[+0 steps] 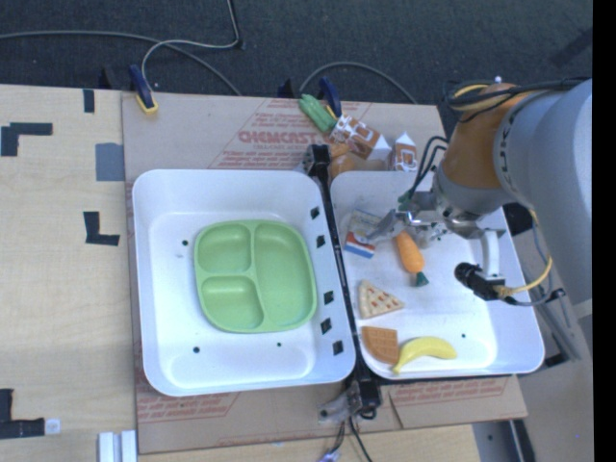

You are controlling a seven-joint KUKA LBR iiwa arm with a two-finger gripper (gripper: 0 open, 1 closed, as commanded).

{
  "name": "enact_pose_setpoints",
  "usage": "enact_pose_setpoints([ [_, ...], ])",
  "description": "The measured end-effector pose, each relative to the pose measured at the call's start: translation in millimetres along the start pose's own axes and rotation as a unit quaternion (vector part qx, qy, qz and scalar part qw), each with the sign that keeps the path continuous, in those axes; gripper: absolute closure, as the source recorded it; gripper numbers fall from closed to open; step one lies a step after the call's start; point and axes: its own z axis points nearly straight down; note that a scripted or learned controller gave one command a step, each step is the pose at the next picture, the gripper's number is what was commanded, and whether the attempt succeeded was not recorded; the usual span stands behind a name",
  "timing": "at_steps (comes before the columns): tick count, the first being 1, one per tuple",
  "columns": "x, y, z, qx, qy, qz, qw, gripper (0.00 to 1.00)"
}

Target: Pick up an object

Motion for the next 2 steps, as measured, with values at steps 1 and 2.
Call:
enact_pose_setpoints([
  [1,0,-1,-8,0.001,0.000,0.000,1.0000,1.00],
  [2,57,-17,-95,0.004,0.000,0.000,1.0000,1.00],
])
